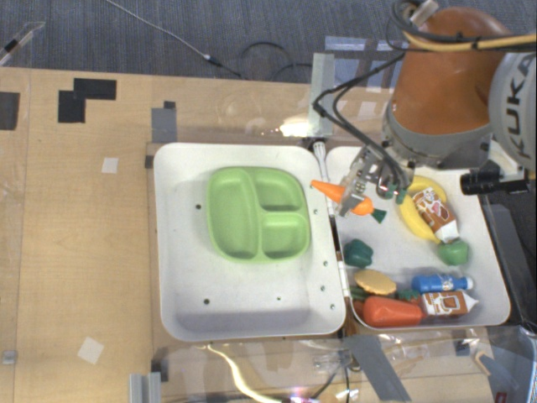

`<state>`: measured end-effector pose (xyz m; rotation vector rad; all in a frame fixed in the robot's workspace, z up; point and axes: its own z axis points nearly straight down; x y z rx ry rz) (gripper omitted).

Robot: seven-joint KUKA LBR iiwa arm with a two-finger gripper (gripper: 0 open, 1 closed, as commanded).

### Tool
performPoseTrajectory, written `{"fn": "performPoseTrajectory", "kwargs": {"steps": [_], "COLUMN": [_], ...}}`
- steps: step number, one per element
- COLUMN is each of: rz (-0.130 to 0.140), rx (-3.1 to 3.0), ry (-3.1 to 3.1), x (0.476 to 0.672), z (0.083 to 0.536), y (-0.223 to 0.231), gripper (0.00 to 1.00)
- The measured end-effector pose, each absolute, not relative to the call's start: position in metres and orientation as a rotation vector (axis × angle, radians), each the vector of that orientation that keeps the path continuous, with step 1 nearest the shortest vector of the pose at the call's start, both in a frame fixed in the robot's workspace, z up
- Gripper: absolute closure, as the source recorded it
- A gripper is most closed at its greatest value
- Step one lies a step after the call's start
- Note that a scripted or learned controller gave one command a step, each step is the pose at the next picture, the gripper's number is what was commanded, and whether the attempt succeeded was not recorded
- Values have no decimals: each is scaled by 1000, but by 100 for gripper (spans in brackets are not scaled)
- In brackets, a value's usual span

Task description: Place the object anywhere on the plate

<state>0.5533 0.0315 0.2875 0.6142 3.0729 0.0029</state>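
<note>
Carrot between fingers, beside plate

There are two white bins: one on the left and one on the right. One green plate has three compartments. There is one carrot, one banana, two dark green peppers, one light green fruit, one bottle, one red pepper and one bun. One arm carries one gripper.
</note>
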Motion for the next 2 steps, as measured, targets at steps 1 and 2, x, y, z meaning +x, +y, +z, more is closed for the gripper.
{"fn": "performPoseTrajectory", "kwargs": {"steps": [1,2], "rz": [8,2], "rx": [802,1153], "ry": [3030,2923], "x": [600,565], "z": [319,217], "y": [92,157], "gripper": [100,100]}}
